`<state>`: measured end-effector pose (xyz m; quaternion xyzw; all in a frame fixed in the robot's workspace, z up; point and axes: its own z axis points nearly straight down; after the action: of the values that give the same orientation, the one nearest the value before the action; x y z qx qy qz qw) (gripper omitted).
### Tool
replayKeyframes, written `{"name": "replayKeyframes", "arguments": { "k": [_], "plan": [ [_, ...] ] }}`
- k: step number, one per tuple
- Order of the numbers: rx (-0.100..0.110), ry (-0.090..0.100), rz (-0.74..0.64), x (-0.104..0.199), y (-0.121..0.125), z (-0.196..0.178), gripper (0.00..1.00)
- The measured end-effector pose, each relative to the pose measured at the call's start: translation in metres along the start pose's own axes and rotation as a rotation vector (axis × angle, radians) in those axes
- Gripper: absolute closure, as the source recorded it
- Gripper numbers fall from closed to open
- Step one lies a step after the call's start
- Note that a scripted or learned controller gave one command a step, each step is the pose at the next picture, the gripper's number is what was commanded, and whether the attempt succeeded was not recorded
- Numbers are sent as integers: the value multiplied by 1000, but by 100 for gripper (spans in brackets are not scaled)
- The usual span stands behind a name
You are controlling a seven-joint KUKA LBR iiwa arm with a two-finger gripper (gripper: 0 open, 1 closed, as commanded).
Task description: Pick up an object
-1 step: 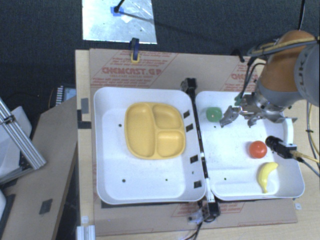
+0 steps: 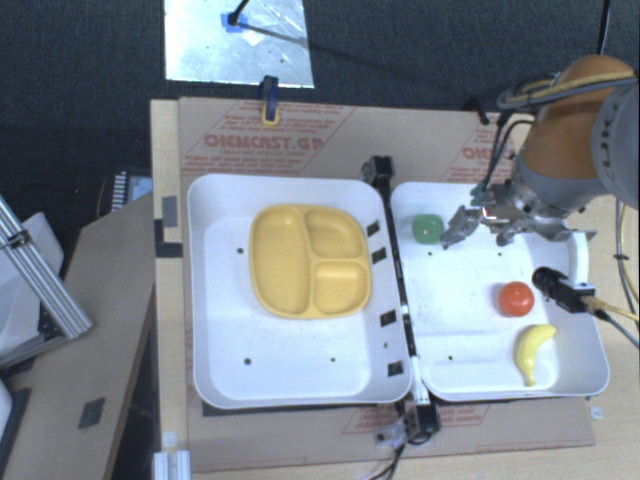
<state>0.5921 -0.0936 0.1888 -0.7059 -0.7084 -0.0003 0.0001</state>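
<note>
Jaws hard to read, gripper [image 2: 462, 230] beside green object [image 2: 428, 229], apart.

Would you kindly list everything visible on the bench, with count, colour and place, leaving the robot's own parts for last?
white bins: two, white, side by side on the bench.
divided plate: one, yellow, in the left-hand bin.
green object: one, green, far-left part of the right-hand bin, beside the gripper.
red object: one, red-orange, right-hand bin, middle right.
banana: one, yellow, right-hand bin, near-right corner.
arm: one, grey and orange, reaching in from the right.
gripper: one, dark, over the right-hand bin.
</note>
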Motion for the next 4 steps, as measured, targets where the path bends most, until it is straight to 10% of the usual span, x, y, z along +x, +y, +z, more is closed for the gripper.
{"name": "replayKeyframes", "arguments": {
  "k": [3, 4],
  "plan": [
    [-1, 0, 4, 1, 7, 104, 0],
    [-3, -1, 5, 1, 8, 93, 100]
  ]
}}
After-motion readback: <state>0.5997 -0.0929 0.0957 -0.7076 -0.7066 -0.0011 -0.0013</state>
